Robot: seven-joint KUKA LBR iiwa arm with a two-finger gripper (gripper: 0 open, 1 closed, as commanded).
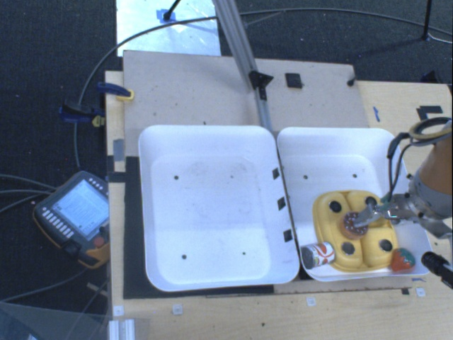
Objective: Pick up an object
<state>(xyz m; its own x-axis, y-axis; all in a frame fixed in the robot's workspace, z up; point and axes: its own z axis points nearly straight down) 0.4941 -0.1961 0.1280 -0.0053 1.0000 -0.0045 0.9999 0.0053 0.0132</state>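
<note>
Glossy yellow plastic tray — matt bins

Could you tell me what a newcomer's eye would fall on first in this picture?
Probably the yellow tray in the right bin, with the gripper over a brown ring at its middle. Next, the can lying at the tray's left corner and the red fruit at its right.

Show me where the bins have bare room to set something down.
The left bin has bare floor from wall to wall. In the right bin, the far half is bare. Its near end is crowded: yellow tray, can, red object, with the gripper over the tray.
</note>
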